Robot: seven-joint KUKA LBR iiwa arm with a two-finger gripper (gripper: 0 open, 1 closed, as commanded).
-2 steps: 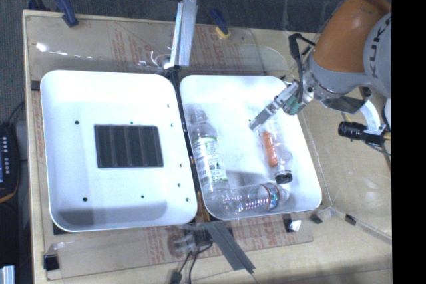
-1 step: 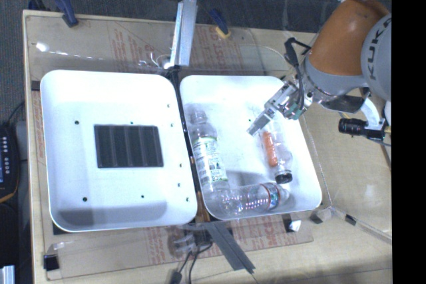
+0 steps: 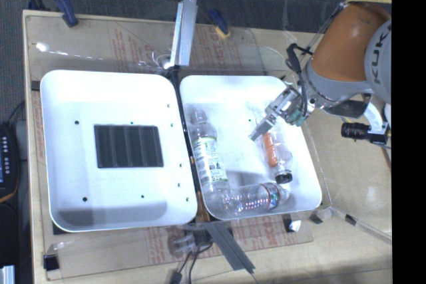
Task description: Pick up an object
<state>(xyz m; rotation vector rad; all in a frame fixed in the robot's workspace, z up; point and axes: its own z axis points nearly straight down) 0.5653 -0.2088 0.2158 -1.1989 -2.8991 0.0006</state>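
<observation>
My arm (image 3: 349,43) enters from the right side of the camera view, with the orange band above the wrist sitting over the right edge of the right bin (image 3: 303,193). My gripper (image 3: 261,130) extends down and to the left from the wrist, positioned above the upper right area of that bin. The fingers are small and seen at a slant; I cannot tell whether they are spread or closed, and nothing is visible between them.

Right bin contents:
1. A small bottle with an orange label (image 3: 274,153) lies just below the gripper tip, its dark cap pointing toward the lower right. It is very near the gripper, but contact cannot be confirmed.
2. A clear bottle with a white label (image 3: 208,155) lies along the left wall of the bin, lengthwise from top to bottom.
3. A clear bottle with a red-banded label (image 3: 249,198) lies along the bottom wall, crosswise, close to the lower end of the white-labelled bottle.

The left bin (image 3: 60,143) holds a dark ribbed rectangular panel (image 3: 128,145) in its centre.

Both bins rest side by side on the counter (image 3: 346,183). Blue clamps (image 3: 66,10) grip the far edge of the counter, and a grey upright bar (image 3: 183,30) stands behind the seam between the bins.
</observation>
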